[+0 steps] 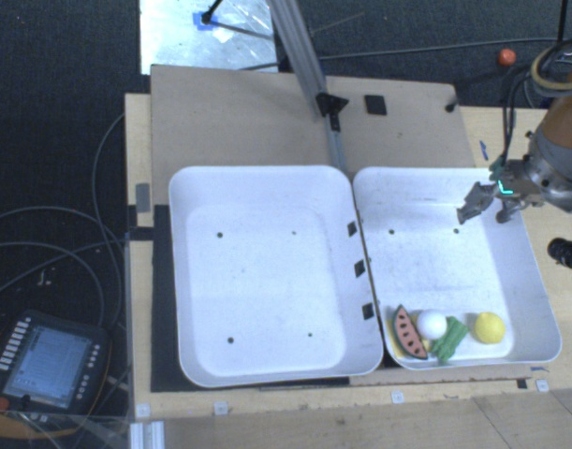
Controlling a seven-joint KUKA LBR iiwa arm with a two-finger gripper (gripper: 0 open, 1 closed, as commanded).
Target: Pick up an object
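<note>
Watermelon slice (pixel 408 332) half hidden under right bin (pixel 510 251) rim

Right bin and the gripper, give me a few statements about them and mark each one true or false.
1. The watermelon slice lies at the right bin's near edge. True.
2. The yellow lemon sits in the left bin. False: it is in the right bin.
3. The gripper holds the white ball. False: the gripper is open, apart from it.
4. The green object lies between white ball and lemon. True.
</note>
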